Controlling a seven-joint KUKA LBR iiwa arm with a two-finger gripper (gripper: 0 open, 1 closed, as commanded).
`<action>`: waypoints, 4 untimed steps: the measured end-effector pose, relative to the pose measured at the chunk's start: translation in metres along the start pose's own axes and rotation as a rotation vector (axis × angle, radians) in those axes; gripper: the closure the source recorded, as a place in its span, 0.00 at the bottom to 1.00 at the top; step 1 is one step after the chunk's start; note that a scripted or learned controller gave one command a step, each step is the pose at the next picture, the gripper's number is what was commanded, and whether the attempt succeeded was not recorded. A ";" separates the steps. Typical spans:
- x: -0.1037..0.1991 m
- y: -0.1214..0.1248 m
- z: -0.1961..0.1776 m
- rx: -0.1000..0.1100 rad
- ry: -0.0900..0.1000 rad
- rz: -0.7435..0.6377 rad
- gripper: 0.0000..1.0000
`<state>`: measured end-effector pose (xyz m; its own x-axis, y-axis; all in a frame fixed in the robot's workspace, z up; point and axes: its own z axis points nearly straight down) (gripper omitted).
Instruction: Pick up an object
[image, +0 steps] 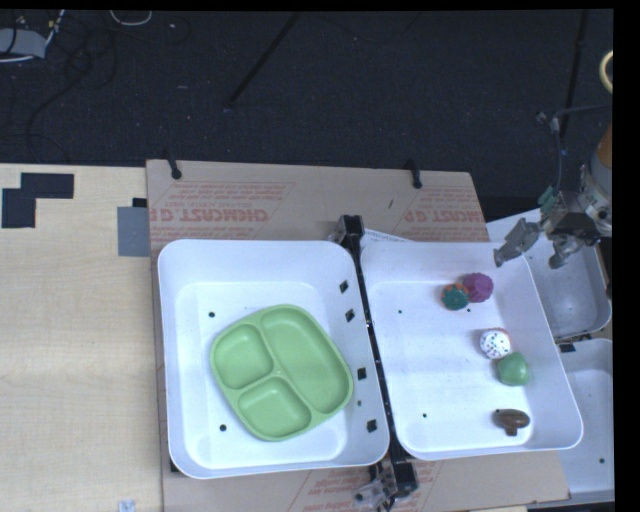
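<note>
A robotics lab is showing itself here: two white bins (190, 300) are sitting clamped side by side on a cardboard sheet (300, 205) over a pale wooden table (70, 350), cables (60, 30) are trailing across the dark floor beyond, and metal rig hardware (560, 225) is standing at the right.

Light fell evenly and fairly bright from above, washing the two white bins (180, 300) close to glare and leaving only soft, short shadows under the green plate (281, 372), while the dark floor (350, 90) stayed dim and the whole picture was slightly soft and grainy
</note>
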<state>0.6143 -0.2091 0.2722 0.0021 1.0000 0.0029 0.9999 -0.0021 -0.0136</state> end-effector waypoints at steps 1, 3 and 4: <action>0.000 0.002 -0.008 -0.013 -0.003 -0.002 0.00; -0.003 -0.012 0.111 -0.006 -0.001 -0.002 0.00; -0.001 -0.016 0.155 -0.007 -0.001 -0.002 0.00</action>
<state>0.5962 -0.2101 0.1177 0.0000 1.0000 0.0022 1.0000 0.0000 -0.0067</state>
